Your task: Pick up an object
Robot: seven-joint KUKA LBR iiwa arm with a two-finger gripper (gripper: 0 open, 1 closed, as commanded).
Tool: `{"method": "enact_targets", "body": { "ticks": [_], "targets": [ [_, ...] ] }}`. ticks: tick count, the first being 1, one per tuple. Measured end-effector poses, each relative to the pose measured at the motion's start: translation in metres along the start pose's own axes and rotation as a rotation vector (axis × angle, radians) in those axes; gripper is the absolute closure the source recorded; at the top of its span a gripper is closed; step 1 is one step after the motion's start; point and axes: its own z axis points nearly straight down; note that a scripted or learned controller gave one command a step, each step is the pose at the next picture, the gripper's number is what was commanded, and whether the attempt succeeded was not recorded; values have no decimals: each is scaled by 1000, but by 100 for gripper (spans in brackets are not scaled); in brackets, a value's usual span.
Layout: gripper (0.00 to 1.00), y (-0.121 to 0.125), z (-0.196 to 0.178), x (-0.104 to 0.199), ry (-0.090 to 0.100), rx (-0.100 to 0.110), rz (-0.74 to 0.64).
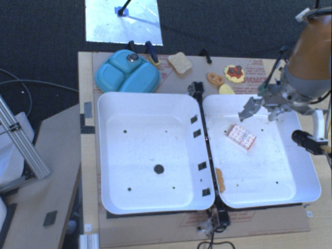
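A small white box with a red pattern (241, 137) lies flat in the right bin (290, 191), near its middle. My gripper (262, 111) hangs over the back of that bin, up and to the right of the box, and is open with nothing between its fingers. One finger (249, 109) points left toward the bin divider, the other (275, 113) sits closer to the wrist. A small dark disc (158, 168) rests on the floor of the left bin (119, 191).
An orange piece (220, 180) lies at the right bin's left wall near the divider. Behind the bins lie a blue divided plate (127, 73), a toast slice (180, 63), a pretzel (215, 79), a round tart (234, 73) and a yellow piece (226, 90).
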Motion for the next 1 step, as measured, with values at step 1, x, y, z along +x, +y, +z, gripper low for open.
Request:
{"method": "enact_targets", "body": {
  "ticks": [1],
  "targets": [
    [0, 56, 80, 21, 1, 2, -4]
  ]
}}
